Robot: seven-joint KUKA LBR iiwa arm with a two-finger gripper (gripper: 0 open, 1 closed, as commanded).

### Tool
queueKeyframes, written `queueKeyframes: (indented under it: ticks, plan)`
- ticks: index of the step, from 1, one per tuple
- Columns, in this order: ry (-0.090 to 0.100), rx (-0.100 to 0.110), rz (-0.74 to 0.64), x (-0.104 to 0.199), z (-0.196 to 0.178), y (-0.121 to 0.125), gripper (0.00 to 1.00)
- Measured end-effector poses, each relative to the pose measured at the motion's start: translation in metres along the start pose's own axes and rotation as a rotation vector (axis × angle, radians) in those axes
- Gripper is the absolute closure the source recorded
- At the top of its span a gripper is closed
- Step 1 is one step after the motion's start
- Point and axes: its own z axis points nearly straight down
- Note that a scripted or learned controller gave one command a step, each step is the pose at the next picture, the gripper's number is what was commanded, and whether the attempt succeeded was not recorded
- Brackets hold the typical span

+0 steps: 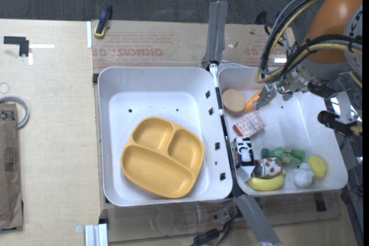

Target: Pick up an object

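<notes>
My gripper (266,97) is low in the back left part of the right bin (323,124), under the grey arm with its orange band (337,20). Right beside its tip lies a small orange piece (252,102), and I cannot tell whether they touch. A round tan disc (233,100) sits just left of that. In front of them lie a red-and-white snack packet (249,124) and a black-and-white item (245,151). Along the front of the bin are a banana (266,183), a green item (283,154), a yellow lemon (317,166) and a white ball (302,177).
The left bin (115,124) holds a yellow divided plate (163,156). A metal divider (217,37) runs between the bins at the back. Cables loop above the wrist. A brown paper bag (8,164) lies on the bench at far left.
</notes>
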Motion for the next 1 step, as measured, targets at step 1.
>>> queueKeyframes:
  ticks: [1]
  plan:
    - [0.001, 0.001, -0.172, 0.0087, 0.0764, 0.0283, 0.00]
